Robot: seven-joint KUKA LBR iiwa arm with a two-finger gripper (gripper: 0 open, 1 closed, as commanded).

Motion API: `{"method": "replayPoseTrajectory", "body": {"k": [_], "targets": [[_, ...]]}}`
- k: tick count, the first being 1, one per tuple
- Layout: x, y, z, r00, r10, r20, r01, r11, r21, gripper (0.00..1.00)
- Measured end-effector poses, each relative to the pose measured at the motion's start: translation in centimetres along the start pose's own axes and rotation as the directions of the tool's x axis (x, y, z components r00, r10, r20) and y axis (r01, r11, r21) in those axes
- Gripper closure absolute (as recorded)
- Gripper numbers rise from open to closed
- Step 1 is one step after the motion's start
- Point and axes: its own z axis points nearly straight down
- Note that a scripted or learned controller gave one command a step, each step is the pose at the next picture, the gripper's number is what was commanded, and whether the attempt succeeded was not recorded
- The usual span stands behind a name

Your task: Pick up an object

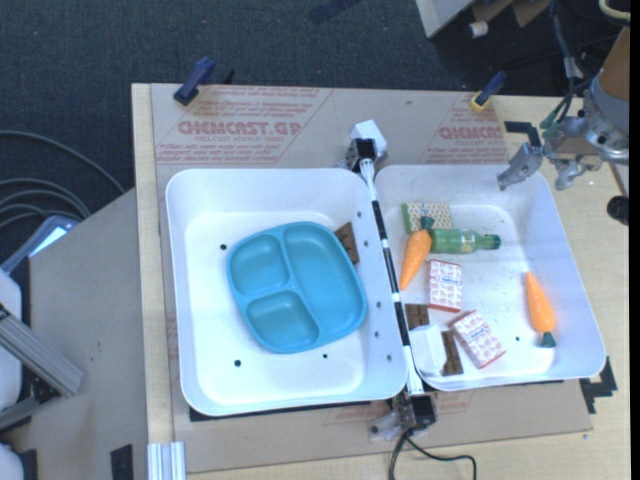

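My gripper [541,172] hovers over the far right corner of the right bin [572,258], open, with nothing between its fingers. Below it in that bin lie an orange carrot [414,257], a green bottle [464,240] on its side and a green-patterned packet [428,213]. A red-and-white box [445,282] sits mid-bin, and a second red-and-white box [478,337] is near the front. Another small carrot [540,303] rests by the right wall, well in front of the gripper.
The left bin [195,228] holds a blue divided plate [295,286]. A white item [427,346] and a brown piece [451,354] sit at the right bin's front left corner. A ridge with clamps [366,148] separates the two bins.
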Motion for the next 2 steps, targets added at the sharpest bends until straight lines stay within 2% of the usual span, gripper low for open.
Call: {"method": "replayPoseTrajectory", "body": {"k": [1,2], "targets": [[10.7,-4.1,10.0,1.000,-0.001,0.000,0.001,1.000,0.000,0.00],[10.7,-1.8,13.0,1.000,0.001,0.000,-0.001,1.000,0.007,0.00]]}}
